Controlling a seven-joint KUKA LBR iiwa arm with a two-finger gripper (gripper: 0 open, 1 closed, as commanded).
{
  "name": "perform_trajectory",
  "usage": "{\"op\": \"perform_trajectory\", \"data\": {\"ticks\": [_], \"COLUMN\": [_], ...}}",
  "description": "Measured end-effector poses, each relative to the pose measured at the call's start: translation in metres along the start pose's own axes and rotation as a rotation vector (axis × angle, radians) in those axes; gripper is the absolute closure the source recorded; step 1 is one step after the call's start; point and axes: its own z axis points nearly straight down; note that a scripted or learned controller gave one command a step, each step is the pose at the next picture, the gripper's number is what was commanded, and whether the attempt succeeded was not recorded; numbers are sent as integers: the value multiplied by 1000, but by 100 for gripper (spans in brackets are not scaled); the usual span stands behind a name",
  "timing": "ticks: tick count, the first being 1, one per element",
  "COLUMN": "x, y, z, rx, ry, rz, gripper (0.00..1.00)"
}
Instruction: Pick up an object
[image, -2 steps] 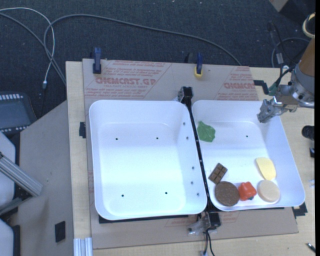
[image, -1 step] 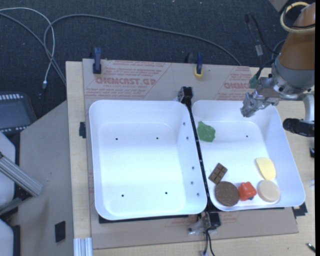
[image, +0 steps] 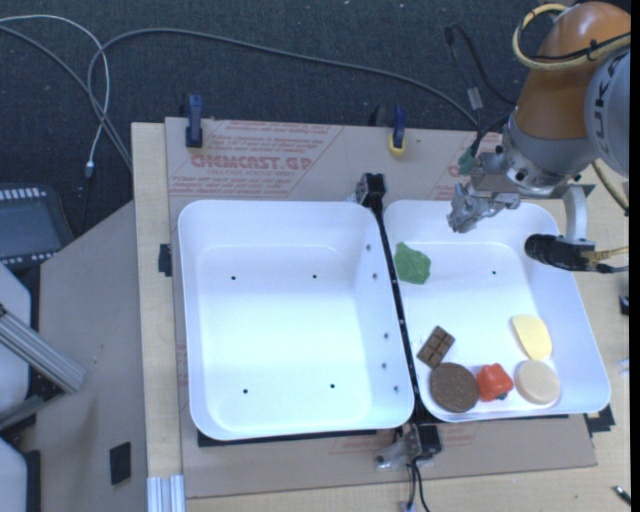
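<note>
My gripper (image: 465, 218) hangs over the far edge of the right bin (image: 560, 300), with nothing seen between its fingers. A green leafy piece (image: 411, 264) lies at the bin's left wall, below and left of the gripper. Along the near side lie a brown chocolate bar (image: 435, 346), a round brown cookie (image: 454, 386), a small red piece (image: 493, 381), a pale round piece (image: 537, 381) and a yellow piece (image: 531, 336).
The left bin (image: 200, 330) sits beside the right one, split from it by a black divider (image: 390, 290). A black handle-like part (image: 560, 251) juts over the right bin's right rim. Clamps (image: 194, 118) hold the board at the back.
</note>
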Motion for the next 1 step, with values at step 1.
{"op": "perform_trajectory", "data": {"ticks": [1], "x": [62], "y": [8], "z": [5], "rx": [0], "ry": [1], "rz": [-1], "gripper": [100]}}
